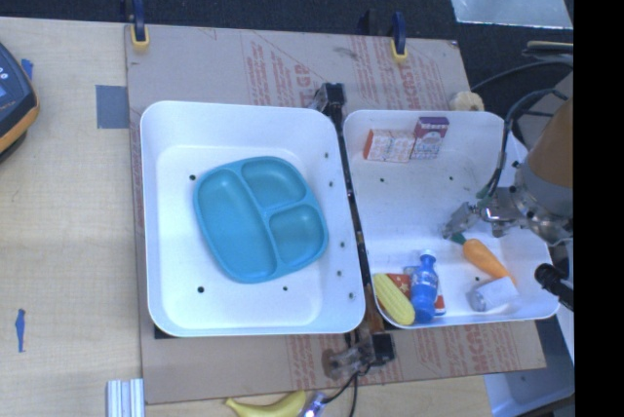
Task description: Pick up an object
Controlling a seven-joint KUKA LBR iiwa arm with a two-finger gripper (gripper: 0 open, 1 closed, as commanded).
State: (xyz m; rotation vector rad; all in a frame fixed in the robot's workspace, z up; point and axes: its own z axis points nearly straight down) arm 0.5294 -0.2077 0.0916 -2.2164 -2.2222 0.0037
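Camera view: jaws (466,228) just above carrot (485,259).

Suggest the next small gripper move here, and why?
Probably lower the gripper a little onto the carrot. It hovers in the right bin just up and left of the carrot, with nothing seen between its fingers, and the carrot looks like the nearest object.

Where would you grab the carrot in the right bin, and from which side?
Take the carrot across its thick middle, coming down from above. It lies flat on the right bin floor, slanting toward the near-right, so close the fingers across its narrow width. The gripper sits at its upper end; a grey-white piece crowds the lower tip.
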